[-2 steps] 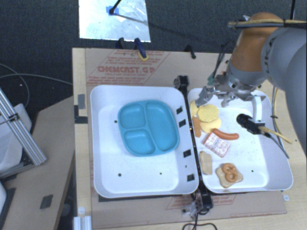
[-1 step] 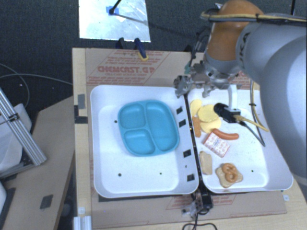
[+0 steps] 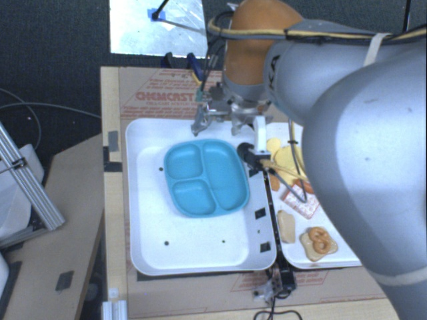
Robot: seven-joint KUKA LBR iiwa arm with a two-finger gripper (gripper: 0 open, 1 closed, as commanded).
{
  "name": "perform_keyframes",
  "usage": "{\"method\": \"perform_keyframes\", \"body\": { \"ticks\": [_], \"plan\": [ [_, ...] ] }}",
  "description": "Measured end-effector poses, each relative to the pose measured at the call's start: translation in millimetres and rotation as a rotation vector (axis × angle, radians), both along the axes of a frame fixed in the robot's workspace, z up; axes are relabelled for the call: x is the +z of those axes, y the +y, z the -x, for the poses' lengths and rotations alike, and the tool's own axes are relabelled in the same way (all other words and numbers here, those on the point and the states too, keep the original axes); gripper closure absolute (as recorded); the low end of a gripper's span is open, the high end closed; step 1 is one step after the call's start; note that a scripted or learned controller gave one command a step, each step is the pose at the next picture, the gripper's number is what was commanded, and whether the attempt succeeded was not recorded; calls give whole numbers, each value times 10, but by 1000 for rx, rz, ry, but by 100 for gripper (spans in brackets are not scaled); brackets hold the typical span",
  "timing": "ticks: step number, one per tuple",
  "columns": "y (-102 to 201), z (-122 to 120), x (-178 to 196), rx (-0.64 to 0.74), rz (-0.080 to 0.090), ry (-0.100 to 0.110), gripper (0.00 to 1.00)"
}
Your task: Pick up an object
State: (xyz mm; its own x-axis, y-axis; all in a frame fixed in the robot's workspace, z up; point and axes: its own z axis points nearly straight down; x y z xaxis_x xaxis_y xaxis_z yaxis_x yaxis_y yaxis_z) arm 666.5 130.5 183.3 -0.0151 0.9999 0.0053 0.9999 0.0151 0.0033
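Gripper (image 3: 217, 122) hangs over the left bin's (image 3: 150, 245) twelve o'clock rim, fingers apart, nothing between them. Blue divided plate (image 3: 205, 177) lies just below, at six o'clock from the gripper. Pretzel (image 3: 319, 240) sits in the right bin at four o'clock.

Blue three-compartment plate (image 3: 205, 177), flat and face-up in the left bin (image 3: 150, 245), toward its far right side.

Cardboard-topped bench (image 3: 167, 92), two white bins side by side, left bin (image 3: 150, 245), right bin (image 3: 333, 262)
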Motion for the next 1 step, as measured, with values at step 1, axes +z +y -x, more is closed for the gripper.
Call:
{"method": "perform_keyframes", "body": {
  "ticks": [1],
  "plan": [
    [718,667,1021,-2,-1,-3,0]
  ]
}}
